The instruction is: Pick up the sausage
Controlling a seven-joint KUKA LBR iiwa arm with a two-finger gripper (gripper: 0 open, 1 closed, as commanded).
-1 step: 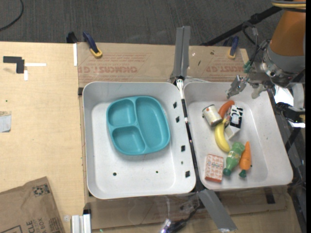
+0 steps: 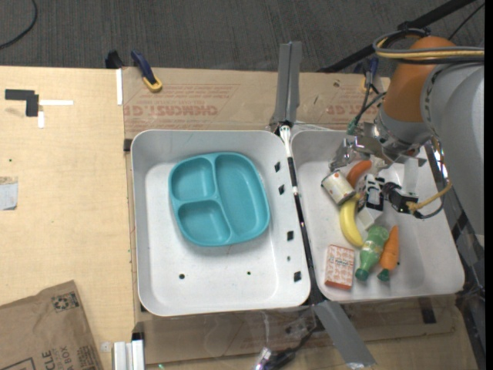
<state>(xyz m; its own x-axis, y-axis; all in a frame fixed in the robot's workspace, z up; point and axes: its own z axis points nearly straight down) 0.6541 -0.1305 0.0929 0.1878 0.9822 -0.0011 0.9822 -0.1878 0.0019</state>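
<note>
Pincer (image 2: 362,160) hangs low in the right bin (image 2: 439,280), its state unclear; sausage (image 2: 359,171) lies just beneath, banana (image 2: 350,223) below.

The reddish-orange sausage (image 2: 359,170) lies slanted in the right bin (image 2: 431,276), apparently partly covered.

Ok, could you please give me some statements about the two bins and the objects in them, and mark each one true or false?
1. The teal three-compartment plate lies in the left white bin. True.
2. The yellow banana lies on the teal plate. False: it lies in the right white bin.
3. The end effector is over the right bin. True.
4. The orange carrot lies outside both bins. False: it lies in the right bin, beside the green bottle.
5. The reddish sausage is beside the white can. True.
</note>
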